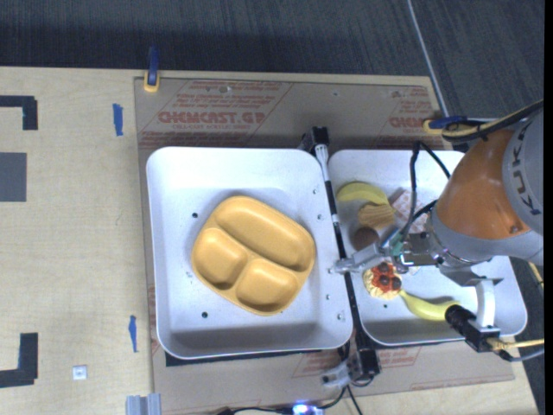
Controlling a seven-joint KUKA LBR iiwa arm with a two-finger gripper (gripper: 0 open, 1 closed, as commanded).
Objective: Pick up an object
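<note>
Looking down on both bins, we see the arm [488, 201] reaching from the right over the right bin [510, 314]. Its gripper [386, 262] hangs low above a small red-and-orange object [383, 279]; we cannot tell how it is set. Two yellow bananas [363, 194] [423, 305] lie in that bin. The left bin [173, 318] holds a yellow divided tray [252, 253].
</note>
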